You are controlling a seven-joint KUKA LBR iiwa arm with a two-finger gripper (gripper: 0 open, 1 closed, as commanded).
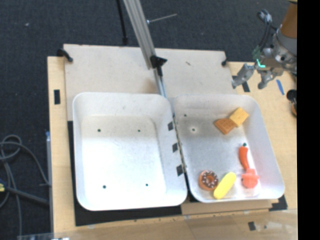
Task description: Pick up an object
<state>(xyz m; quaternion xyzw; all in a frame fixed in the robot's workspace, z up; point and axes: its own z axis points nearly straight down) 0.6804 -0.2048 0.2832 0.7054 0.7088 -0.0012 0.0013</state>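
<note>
Nearest, 1 yellow plastic banana [224,185] lies in the right white bin [267,149], well below-left of the open, empty gripper [253,78].

White bins [125,104]; orange carrot [244,159], yellow banana [224,185], brown sprinkled donut [208,179], tan crackers [231,121].

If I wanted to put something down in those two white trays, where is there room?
The left bin has its whole floor bare. In the right bin, the free patch lies left of the crackers and above the donut. The near right corner is crowded: donut, yellow piece and orange carrot toy.
</note>
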